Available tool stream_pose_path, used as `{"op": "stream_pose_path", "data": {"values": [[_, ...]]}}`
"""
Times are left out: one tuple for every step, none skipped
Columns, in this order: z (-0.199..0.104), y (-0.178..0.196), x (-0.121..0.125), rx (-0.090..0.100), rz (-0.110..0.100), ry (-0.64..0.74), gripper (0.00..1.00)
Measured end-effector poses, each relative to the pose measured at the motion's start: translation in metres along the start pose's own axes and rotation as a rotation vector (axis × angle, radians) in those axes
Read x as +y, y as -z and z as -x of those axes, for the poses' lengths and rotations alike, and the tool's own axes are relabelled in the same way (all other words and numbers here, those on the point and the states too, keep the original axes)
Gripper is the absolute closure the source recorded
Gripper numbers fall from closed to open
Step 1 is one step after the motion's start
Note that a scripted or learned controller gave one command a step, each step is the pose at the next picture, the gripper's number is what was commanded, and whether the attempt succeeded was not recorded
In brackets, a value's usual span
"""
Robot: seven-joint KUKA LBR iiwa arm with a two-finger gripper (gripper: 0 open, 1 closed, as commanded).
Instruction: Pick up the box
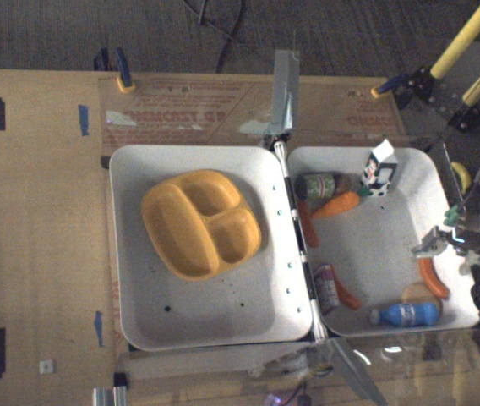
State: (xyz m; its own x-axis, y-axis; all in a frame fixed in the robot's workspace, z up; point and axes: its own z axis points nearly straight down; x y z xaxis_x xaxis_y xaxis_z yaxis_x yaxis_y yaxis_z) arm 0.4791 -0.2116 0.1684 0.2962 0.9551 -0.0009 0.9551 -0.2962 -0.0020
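Observation:
The box (380, 167) is a small white carton with black patches. It stands upright near the far edge of the right bin (367, 252), beside a dark can (319, 184) and an orange carrot (337, 205). My gripper (434, 243) reaches in at the bin's right side, low over the floor just above a red sausage (433, 277). It is well apart from the box, nearer the camera and to its right. Nothing shows held in it.
The left bin (139, 311) holds a yellow divided plate (201, 223). The right bin also has a red stick (308, 225) along its left wall, a small packet (327, 288), a blue bottle (406, 315) and a tan lump (416, 293) at the near edge.

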Motion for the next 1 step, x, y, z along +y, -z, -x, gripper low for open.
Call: {"op": "stream_pose_path", "data": {"values": [[-0.0785, -0.0438, -0.0248, 0.001, -0.005, -0.126, 0.0]]}}
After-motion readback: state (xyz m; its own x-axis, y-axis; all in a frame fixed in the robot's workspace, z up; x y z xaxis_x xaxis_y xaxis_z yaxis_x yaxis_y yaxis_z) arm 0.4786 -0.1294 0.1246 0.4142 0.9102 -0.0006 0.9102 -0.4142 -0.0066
